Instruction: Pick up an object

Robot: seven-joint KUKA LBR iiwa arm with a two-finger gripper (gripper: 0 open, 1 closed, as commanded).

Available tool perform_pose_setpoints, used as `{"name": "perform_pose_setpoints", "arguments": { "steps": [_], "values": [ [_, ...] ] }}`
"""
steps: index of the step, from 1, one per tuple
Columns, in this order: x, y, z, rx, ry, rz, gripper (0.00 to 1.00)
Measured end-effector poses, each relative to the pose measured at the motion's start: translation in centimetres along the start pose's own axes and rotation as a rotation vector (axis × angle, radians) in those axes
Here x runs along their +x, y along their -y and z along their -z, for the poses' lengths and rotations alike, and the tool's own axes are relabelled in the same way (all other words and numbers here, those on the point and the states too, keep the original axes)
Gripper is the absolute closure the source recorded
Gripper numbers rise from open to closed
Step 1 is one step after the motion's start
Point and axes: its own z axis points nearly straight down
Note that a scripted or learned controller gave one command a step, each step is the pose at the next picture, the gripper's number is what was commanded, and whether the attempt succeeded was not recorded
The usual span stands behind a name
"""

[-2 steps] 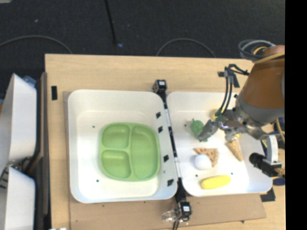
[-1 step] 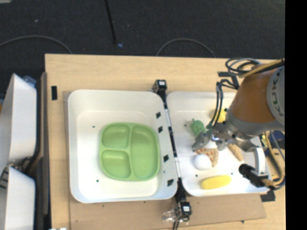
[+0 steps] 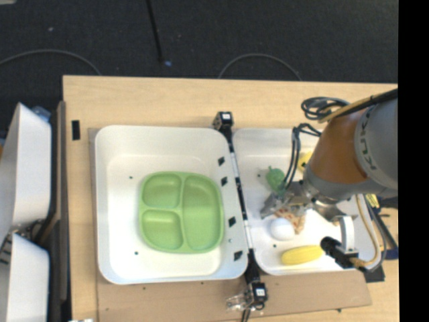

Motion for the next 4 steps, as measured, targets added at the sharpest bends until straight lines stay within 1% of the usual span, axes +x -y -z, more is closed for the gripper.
{"name": "perform_pose_setpoints", "arguments": {
  "steps": [1, 2, 3, 4],
  "values": [
    [-0.3, -0.4, -0.6, -0.01, 0.001, -0.003, 0.0],
    [-0.6, -0.7, 0.8, -0.023, 0.007, -0.011, 1.0],
    [-0.6, -0.5, 5.1, -0.004, -0.002, -0.003, 1.0],
    [-0.7, -0.8, 11.6, -0.008, -0.001, 0.004, 1.0]
  ]
}}
